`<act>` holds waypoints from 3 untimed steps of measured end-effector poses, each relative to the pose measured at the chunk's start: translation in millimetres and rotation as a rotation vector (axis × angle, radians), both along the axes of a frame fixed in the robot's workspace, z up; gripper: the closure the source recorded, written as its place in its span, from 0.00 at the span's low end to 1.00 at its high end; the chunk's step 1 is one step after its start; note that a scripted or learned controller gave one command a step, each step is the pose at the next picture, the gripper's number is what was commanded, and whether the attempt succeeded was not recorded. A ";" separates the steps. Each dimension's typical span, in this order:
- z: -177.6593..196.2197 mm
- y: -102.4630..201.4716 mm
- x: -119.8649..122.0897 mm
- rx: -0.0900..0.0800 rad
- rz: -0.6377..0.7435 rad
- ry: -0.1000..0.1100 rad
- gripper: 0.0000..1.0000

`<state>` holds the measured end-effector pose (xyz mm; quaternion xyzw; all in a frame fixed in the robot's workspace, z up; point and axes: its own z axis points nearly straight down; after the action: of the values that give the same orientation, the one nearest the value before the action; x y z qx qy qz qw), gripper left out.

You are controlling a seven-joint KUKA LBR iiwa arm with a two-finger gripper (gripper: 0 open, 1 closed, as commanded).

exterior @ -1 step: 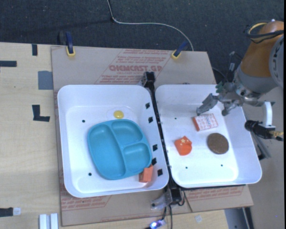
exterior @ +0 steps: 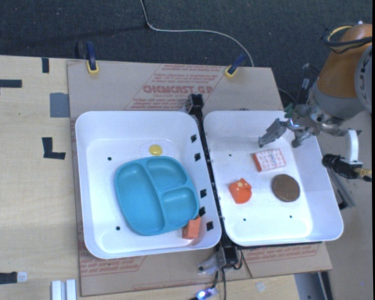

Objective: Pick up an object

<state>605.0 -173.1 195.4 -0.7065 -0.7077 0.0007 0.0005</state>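
My gripper (exterior: 281, 136) hangs over the back of the right bin (exterior: 237, 124), its two fingers spread apart and open with nothing between them. Just below it lies a small red-and-white box (exterior: 269, 160). A brown round disc (exterior: 285, 188) rests to the box's lower right. An orange-red toy (exterior: 240, 191) sits near the bin's middle left. In the left bin (exterior: 94, 136) a blue divided plate (exterior: 155, 194) lies tilted, with a small yellow piece (exterior: 155, 149) behind it and an orange block (exterior: 191, 229) at its front right corner.
The two bins meet at a black clipped divider (exterior: 203, 161). They stand on a cardboard sheet (exterior: 169, 86) held by clamps at the back. A white cable (exterior: 194, 30) runs across the dark floor behind.
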 end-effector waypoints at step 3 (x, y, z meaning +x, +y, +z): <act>-93.1 -6.7 1.0 -0.006 0.001 -0.016 1.00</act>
<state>606.0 -179.8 102.4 -0.7061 -0.7081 -0.0027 -0.0074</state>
